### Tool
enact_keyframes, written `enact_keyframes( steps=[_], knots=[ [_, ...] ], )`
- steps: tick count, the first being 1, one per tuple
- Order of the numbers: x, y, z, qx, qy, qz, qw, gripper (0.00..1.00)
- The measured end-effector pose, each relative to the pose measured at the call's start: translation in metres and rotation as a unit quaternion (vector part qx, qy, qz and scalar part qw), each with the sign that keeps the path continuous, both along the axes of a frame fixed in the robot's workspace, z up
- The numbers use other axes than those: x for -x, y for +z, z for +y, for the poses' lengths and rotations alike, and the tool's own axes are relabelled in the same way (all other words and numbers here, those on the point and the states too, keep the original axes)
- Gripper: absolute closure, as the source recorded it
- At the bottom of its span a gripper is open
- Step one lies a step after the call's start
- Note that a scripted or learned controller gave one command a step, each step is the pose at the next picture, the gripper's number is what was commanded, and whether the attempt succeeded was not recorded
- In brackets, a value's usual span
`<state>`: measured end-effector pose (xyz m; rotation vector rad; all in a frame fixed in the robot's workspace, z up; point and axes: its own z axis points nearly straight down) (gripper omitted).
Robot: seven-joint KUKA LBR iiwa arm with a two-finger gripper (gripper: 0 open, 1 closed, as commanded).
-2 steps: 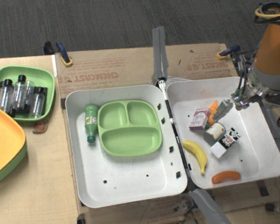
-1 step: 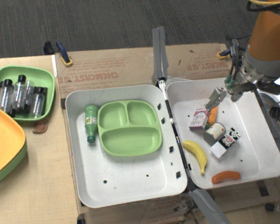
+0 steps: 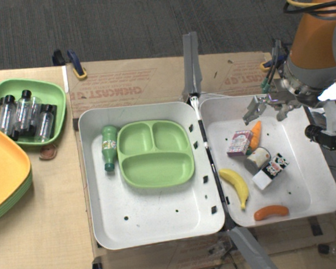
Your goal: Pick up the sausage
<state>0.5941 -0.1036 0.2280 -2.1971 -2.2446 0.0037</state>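
Orange-brown, the sausage [image 3: 270, 212] lies at the lower edge of the right bin [image 3: 316, 196], long axis running left-right. Your gripper [image 3: 270, 108] hovers spread wide and holding nothing at the bin's upper end, so you reach straight down-frame past the carrot [image 3: 255, 135] and banana [image 3: 236, 185]

My arm [image 3: 317, 39] came in as broad orange band, rounded, glossy under light. Above band, yellow-and-black cable looped over top edge. Below band, grey wrist housing, metal collar paler than rest. Thin wires, blue and yellow among them, ran down left side of wrist. My gripper [image 3: 270, 108] was grey metal, two slim angular fingers, splayed. Black fitting sat beside white bracket lower right, perhaps cable clamp; too small to tell.
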Motion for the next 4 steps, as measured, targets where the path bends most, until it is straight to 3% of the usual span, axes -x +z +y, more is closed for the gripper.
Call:
enact_keyframes(
  steps=[1, 2, 3, 4],
  knots=[
    [-0.031, -0.069, -0.041, 0.0003, -0.091, 0.0, 0.9958, 0.0],
    [-0.051, -0.136, -0.059, 0.0001, -0.013, 0.0, 0.9999, 0.0],
    [-0.051, -0.127, -0.059, 0.0007, -0.012, -0.001, 0.9999, 1.0],
    [-0.055, -0.013, -0.016, 0.0003, -0.073, -0.001, 0.9973, 1.0]
  ],
)
